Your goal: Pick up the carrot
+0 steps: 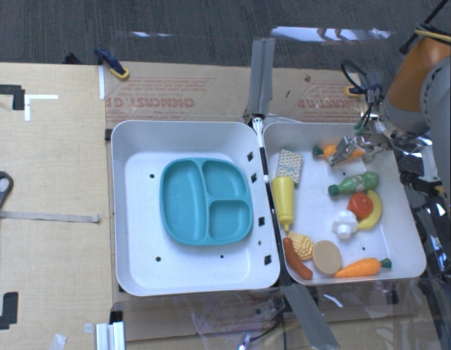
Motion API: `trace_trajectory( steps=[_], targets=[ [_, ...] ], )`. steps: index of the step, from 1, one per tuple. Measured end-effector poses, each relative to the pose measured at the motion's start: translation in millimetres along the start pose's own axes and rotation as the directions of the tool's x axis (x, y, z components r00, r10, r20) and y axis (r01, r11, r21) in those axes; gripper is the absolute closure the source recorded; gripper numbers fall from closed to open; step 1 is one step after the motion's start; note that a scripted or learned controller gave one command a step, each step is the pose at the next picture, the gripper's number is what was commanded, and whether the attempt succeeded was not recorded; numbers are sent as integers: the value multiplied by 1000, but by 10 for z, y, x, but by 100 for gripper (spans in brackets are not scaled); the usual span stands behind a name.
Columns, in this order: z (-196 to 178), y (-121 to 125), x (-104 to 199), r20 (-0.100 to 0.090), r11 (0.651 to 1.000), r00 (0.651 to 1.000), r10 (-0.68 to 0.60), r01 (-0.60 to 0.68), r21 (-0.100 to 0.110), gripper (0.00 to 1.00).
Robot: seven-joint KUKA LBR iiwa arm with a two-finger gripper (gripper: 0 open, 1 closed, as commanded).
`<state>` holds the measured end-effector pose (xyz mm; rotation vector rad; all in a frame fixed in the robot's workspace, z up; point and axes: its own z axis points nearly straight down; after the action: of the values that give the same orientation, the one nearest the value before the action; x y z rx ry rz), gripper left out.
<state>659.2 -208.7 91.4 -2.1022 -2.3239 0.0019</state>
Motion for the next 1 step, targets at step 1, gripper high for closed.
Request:
trace_trajectory(
  steps=[1],
  targets=[
    [-150,-13,-53,-4,993,993,121,-121,6,0]
  ],
)
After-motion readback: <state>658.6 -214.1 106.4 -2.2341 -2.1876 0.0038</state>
